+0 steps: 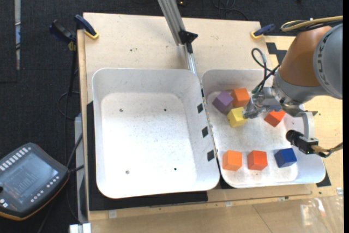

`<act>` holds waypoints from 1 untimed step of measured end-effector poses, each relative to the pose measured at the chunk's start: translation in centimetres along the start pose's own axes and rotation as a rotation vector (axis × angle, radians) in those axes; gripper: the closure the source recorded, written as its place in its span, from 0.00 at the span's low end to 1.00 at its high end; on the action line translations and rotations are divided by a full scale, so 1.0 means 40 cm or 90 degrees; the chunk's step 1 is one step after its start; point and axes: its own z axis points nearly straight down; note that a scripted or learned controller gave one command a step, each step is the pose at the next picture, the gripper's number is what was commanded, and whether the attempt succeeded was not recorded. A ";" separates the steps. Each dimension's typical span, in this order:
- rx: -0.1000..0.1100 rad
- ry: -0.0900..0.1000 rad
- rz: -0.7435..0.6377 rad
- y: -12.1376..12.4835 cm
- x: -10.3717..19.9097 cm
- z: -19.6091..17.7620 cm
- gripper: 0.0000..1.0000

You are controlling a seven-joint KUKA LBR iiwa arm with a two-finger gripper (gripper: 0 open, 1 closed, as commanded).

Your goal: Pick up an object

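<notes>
Yellow block (236, 117) sits by your gripper (252, 111); you cannot tell its grip, and no writing reads.

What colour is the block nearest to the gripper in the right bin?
Yellow: the block beside the gripper, in the camera view.

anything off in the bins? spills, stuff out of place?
Nothing stands out. All seven blocks sit inside the right bin: purple, orange and yellow clustered by the tool, a red-orange one beside it, three in a row near the front.
</notes>
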 end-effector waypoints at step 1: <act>0.013 0.001 -0.001 0.013 -0.024 -0.145 1.00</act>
